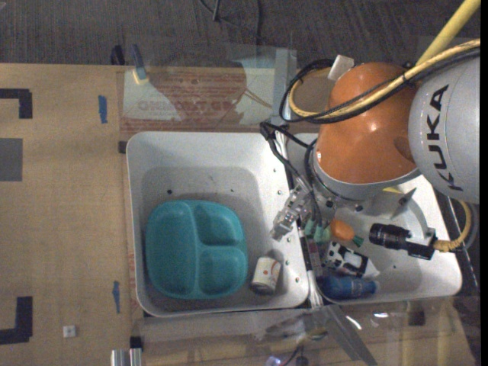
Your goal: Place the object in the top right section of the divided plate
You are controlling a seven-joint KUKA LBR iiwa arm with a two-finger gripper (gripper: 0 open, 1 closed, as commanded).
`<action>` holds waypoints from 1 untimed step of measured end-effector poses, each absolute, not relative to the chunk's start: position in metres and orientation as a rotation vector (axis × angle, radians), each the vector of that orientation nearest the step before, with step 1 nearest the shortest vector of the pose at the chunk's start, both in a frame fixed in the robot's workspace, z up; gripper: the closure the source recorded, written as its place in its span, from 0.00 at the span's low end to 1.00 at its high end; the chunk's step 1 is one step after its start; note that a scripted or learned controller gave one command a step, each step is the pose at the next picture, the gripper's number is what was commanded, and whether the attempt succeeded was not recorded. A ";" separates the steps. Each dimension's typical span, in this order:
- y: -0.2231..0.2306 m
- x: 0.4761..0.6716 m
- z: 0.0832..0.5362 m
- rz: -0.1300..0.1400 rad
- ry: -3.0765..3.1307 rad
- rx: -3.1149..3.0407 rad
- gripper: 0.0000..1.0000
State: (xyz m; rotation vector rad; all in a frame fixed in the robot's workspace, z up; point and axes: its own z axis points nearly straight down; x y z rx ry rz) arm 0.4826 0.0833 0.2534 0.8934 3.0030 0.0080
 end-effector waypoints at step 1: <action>0.083 0.484 0.264 0.012 2.998 0.895 1.00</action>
